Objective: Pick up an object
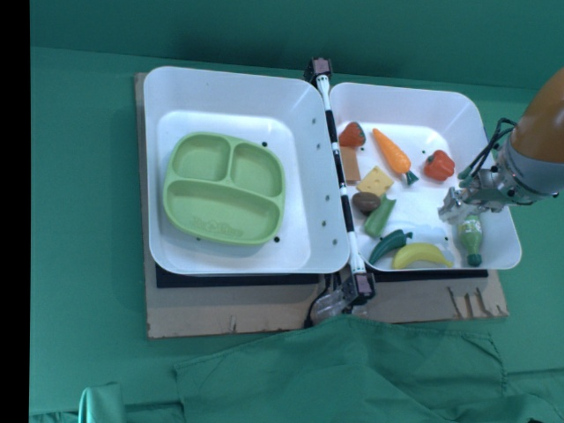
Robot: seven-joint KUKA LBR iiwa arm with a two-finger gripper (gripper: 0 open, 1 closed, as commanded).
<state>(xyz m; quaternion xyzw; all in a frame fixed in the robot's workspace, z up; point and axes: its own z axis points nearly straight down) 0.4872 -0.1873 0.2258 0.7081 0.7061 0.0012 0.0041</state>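
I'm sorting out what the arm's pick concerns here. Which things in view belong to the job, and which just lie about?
Belonging to the job:
gripper, low in the right bin
green bottle, nearest it
red pepper, carrot, banana, cheese wedge: other pickable items there

Just lying about:
green divided plate in the left bin

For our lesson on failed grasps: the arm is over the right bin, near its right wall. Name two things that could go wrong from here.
1. The gripper hovers close to the right bin's wall; descending, it might strike the wall.
2. The green bottle lies just below the gripper, against that wall, with the banana close by; a grasp might slip or nudge the banana.
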